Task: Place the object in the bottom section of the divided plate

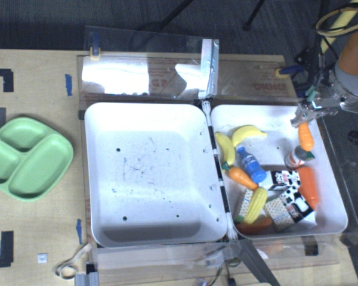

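Divided plate (pixel 28 158): green one, sitting on the bench far left, well apart from both bins. Its big bottom section has nothing lying in it.
Left bin (pixel 149 171): just sitting there beside the right bin, only faint scuffs showing on its floor.
Right bin (pixel 334 219): holding all the clutter. Two bananas (pixel 238 139) are lying at its upper left, a blue bottle (pixel 250 164) is lying just below them, and a small carrot (pixel 243 177) is resting against the bottle. A corn cob (pixel 256 201) is sitting lower down, beside a black-and-white patterned thing (pixel 291 190).
Big carrot (pixel 309 185): lying along the right side of that bin.
Gripper (pixel 302 117): hanging over the right bin's upper right corner, with a small orange carrot (pixel 306 137) dangling right under it, top end looking pinched between the fingers.
Arm (pixel 349 58): reaching in from the right.
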Action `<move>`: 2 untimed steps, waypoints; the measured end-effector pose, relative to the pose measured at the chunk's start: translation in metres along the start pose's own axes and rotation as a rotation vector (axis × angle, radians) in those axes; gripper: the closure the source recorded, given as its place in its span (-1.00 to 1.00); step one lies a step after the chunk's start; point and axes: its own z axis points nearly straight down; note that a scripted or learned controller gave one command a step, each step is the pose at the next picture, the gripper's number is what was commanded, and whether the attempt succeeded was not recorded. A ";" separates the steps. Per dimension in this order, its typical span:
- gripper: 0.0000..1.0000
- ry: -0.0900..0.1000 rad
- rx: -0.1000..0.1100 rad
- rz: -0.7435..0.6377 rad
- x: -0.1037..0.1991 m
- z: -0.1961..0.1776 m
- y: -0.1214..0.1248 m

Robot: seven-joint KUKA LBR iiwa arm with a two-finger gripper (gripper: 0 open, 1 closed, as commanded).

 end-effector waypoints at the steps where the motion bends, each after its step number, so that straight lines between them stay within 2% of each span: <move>1: 1.00 0.002 0.003 -0.169 0.098 0.023 -0.004; 2: 1.00 0.000 -0.003 -0.464 0.172 0.015 0.044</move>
